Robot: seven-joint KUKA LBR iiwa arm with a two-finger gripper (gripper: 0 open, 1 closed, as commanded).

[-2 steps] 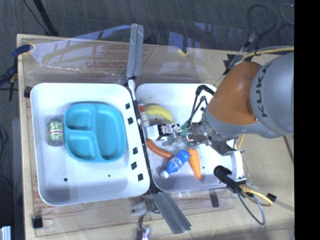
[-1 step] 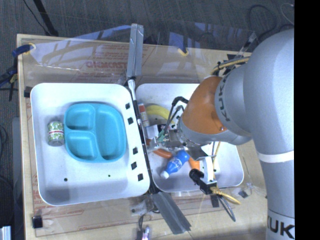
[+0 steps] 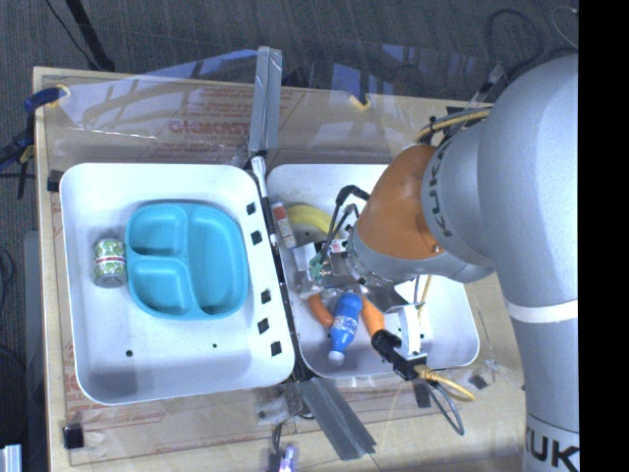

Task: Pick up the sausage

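Left bin (image 3: 98,362), centre-left of the frame: small shiny can (image 3: 110,262), smooth blue plastic divided plate (image 3: 187,259). In the right bin (image 3: 462,337), an orange rounded sausage (image 3: 319,311) pokes out from under a blue bottle (image 3: 344,324), just below the gripper (image 3: 329,264). Can't tell if the claw's spread or pressed together.

The right bin (image 3: 462,337) is crowded; the arm (image 3: 432,214) hangs over its middle, with a blue bottle (image 3: 344,324), carrot (image 3: 322,310) and banana (image 3: 310,218) packed underneath; the left bin (image 3: 147,372) has open floor along its near side, past the blue tray (image 3: 187,259) and can (image 3: 110,262).
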